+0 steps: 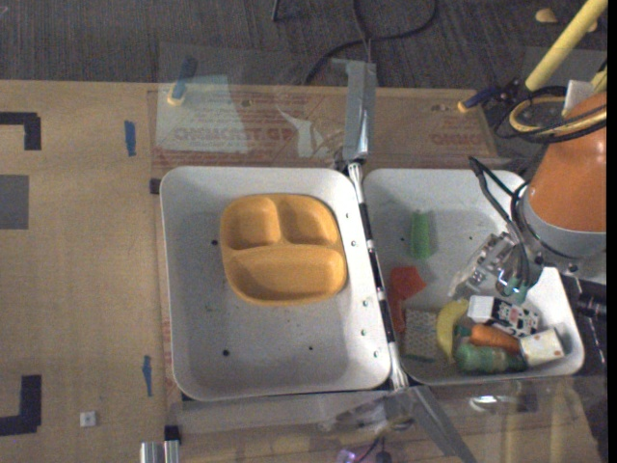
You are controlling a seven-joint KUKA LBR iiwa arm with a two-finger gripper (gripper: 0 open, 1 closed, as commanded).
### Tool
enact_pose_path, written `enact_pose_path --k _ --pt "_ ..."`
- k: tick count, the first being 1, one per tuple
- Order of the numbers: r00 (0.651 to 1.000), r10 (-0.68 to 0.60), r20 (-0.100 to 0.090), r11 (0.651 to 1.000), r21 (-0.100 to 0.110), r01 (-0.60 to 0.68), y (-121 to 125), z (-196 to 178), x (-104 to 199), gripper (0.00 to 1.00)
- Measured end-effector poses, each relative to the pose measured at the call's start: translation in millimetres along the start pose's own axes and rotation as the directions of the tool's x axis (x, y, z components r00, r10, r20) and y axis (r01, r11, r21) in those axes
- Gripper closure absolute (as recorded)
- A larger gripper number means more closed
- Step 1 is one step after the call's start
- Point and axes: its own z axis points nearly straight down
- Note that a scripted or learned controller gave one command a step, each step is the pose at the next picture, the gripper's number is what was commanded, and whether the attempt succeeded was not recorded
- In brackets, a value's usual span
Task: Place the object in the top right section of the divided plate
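Nearest my camera, along the lower edge of the right bin (386, 201), I am seeing a cluster of objects lying together: a grey textured block (420, 333), a yellow piece (449, 324), an orange carrot-shaped piece (494, 337), a dark green piece (487, 358), and a white block (542, 347). A red piece (405, 287) is lying just above the grey block, and a green piece (420, 234) is sitting apart, higher in the same bin.

My arm is reaching in from the right, its orange band (571, 186) hanging over the bin's right side and the wrist angling down and leftward. The gripper (492, 263) is hovering over the cluster; its fingers are appearing slightly parted, with nothing visibly between them.

The yellow divided plate (283, 247) is resting in the left bin (193, 297), both upper sections bare.

Mirrored lettering is showing on the clear sheet (236, 123) behind the bins; I cannot read it reliably.
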Motion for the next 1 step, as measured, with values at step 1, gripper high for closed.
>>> enact_pose_path --k 1 --pt "0.922 -0.387 0.005 0.922 -0.001 0.387 1.7 -11.8 0.2 1.0"
